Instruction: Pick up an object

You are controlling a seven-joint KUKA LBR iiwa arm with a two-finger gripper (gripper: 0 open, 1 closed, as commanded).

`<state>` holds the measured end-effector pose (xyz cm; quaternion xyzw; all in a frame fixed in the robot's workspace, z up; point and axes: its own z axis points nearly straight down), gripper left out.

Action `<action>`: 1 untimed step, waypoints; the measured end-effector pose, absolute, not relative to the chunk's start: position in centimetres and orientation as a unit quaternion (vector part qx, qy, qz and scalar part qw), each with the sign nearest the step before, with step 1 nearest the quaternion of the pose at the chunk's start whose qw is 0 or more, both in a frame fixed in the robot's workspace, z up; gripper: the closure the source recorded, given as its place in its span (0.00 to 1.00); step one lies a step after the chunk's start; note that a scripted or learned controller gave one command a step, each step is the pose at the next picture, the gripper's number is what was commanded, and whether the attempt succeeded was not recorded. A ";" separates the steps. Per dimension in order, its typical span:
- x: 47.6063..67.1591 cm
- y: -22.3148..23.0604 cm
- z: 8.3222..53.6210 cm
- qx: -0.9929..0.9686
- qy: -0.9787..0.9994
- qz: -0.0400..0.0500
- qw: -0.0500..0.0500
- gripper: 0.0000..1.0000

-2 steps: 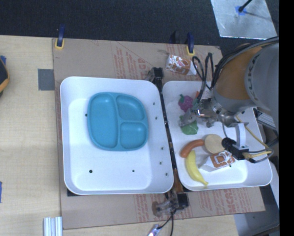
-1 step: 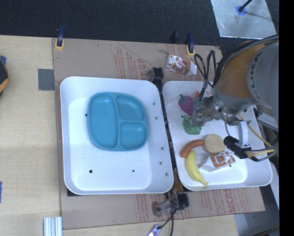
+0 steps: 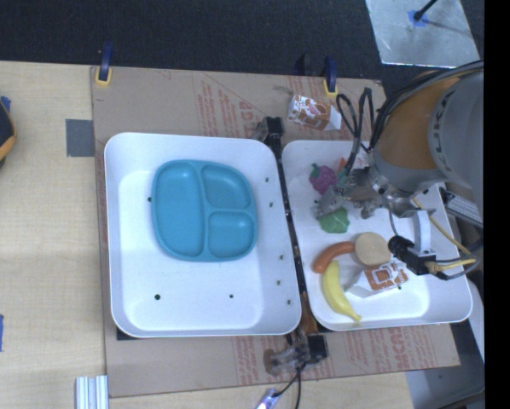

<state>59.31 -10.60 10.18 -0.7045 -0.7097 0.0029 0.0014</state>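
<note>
A: Green toy (image 3: pixel 333 221) is the likeliest target; it lies in the right bin (image 3: pixel 447 312), upper left part, just below a purple toy (image 3: pixel 323 177).

B: Other contents?

A: Banana (image 3: pixel 337 292), orange sausage-shaped piece (image 3: pixel 332 255), tan round piece (image 3: pixel 372 249) and a small printed packet (image 3: pixel 386 276), clustered near the front. Left bin (image 3: pixel 127 305) carries a blue divided plate (image 3: pixel 205 210), probably the drop-off side.

B: Gripper?

A: Gripper (image 3: pixel 350 192) hangs low over the right bin, close to the green toy and the purple toy. My reading: it is lining up for a descent. Fingers are lost among cables and wrist hardware; cannot tell whether apart or together, nor whether it touches anything.

B: Held object?

A: None seen between the fingers.
</note>
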 end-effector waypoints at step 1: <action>59.3 -10.7 11.2 -0.704 -0.710 0.004 0.001 1.00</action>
